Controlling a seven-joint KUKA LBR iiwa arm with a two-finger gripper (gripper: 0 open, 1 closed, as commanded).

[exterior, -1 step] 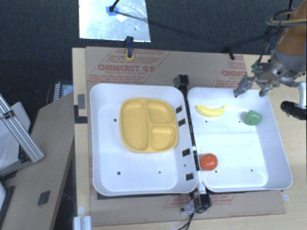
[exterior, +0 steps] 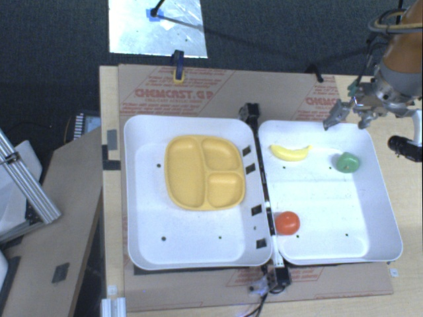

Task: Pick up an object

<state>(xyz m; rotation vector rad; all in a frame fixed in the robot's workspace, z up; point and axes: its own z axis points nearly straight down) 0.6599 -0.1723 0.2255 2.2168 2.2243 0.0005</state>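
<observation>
Jaws (exterior: pixel 349 115) spread open, empty, above right bin's (exterior: pixel 377 207) far rim; banana (exterior: pixel 290 152) nearby.

text: "CHEMCAST GP" in red letters | showing on: brown cardboard sheet (exterior: pixel 198 88) lying under the white bins | other red print: showing too blurry to read

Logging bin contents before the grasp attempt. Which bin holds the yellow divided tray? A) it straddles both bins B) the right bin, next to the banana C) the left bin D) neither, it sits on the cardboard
C: the yellow divided tray lies flat inside the left bin, while the banana, green object and red object are in the right bin.
</observation>
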